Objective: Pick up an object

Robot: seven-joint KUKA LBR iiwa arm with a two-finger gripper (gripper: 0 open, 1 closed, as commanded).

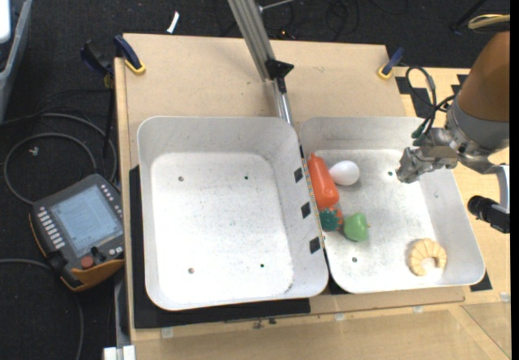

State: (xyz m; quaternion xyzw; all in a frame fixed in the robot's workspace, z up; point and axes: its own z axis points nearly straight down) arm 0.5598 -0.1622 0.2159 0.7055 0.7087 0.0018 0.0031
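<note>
- The grey arm's end effector (409,165) hangs over the upper right part of the right-hand shallow white plastic bin (454,225), reaching in from the right; from where I stand I cannot tell how it is set, and nothing shows in its grasp.
- So the pick looks not yet done: every candidate lies on the bin floor, and the whole business of coming down, closing and lifting seems left to do.
- Nearest, to the end effector's left, is a smooth white egg-shaped object (345,173). Just beyond it, hard against the bin's left wall, lies an orange carrot-shaped toy (322,181).
- Below and to the left of the end effector sit a small teal piece (329,220) and a green rounded toy (356,227), close together. A pale tan ridged croissant-shaped toy (426,257) lies well below it, near the front right corner.
- Open floor lies directly under the end effector and between it and the egg shape, so I'd judge the approach there easy. The carrot, tight to the wall, looks the awkward one.
- The left-hand white bin (162,139) sits far to the left across the divide, on the light wooden table (211,75).
</note>
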